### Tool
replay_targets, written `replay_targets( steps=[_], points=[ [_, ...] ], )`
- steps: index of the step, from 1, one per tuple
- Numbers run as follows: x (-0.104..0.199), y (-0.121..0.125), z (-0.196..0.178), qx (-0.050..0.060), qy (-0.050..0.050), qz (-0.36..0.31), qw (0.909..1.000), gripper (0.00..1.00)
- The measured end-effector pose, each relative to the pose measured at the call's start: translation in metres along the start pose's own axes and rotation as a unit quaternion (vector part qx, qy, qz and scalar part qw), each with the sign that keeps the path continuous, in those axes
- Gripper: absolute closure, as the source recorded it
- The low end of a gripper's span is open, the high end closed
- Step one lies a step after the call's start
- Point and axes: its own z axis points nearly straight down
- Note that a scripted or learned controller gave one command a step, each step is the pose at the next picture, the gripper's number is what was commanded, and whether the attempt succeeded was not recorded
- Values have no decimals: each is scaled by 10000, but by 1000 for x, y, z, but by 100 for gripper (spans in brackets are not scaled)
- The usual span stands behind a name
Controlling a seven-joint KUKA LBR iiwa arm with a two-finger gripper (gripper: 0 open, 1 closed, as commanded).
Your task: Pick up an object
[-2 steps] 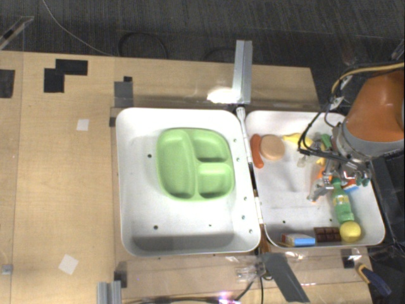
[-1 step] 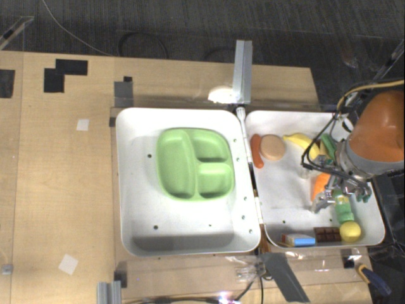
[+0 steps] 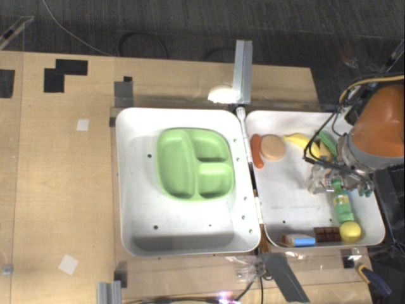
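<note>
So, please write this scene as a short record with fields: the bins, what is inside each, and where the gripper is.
left bin: holds a green divided tray
right bin: holds several small items
near divider: orange-red piece beside a tan round item
back: yellow banana-like item
front edge: yellow ball, brown bar, blue-ended item
gripper: over the right bin's right half
finger state: cannot tell
</note>
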Motion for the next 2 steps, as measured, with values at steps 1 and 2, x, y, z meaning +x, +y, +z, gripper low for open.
replay_targets(
  steps=[1, 2],
  points=[
    [-43, -31, -83, -38, 94, -1714, 9851, 100],
    [-42, -30, -82, -47, 106, -1716, 9851, 0]
  ],
)
